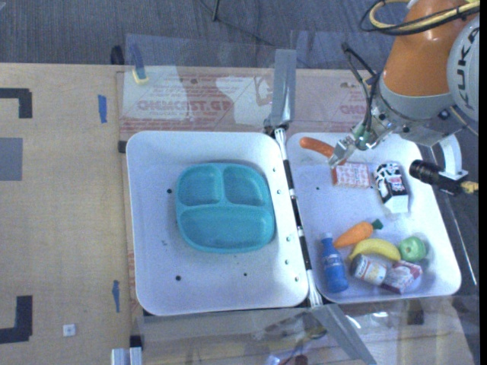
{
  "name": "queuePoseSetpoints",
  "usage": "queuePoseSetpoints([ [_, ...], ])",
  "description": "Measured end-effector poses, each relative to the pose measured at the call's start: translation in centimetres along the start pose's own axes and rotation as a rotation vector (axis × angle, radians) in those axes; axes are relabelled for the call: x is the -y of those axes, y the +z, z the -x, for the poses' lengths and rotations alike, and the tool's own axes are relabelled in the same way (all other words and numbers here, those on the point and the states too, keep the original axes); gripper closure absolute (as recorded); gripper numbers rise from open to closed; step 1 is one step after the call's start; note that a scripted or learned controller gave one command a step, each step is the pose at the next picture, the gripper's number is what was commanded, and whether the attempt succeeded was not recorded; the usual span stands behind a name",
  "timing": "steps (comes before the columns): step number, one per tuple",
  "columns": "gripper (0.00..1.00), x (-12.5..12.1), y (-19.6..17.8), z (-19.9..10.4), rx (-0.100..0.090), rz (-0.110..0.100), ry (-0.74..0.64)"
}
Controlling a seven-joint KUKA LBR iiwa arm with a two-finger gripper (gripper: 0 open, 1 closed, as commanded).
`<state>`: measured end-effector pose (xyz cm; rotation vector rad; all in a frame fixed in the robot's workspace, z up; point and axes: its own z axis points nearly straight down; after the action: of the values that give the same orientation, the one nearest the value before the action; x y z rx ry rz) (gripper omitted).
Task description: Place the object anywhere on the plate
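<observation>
— Teal plate [225,217] with three sections sits in the left bin [152,280], nothing on it.

— And the gripper [342,152]?

— Over the right bin [450,268], at its far edge. Its fingers look closed on the orange sausage-shaped object [314,146], though the grip itself cannot be told for sure.

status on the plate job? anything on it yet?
Done: nothing. The teal plate in the left bin carries no object. In hand: the pincer hovers over the right bin, near the orange sausage-like item and the pink card; I can't tell whether it grips anything. Left: a secure grasp, the carry across, and the drop on the plate.
</observation>
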<state>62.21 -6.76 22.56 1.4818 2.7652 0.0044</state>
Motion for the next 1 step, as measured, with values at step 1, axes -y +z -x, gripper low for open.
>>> queuePoseSetpoints([
  [1,1.00,-1.03,4.10,-10.48,-0.002,-0.004,0.003],
])
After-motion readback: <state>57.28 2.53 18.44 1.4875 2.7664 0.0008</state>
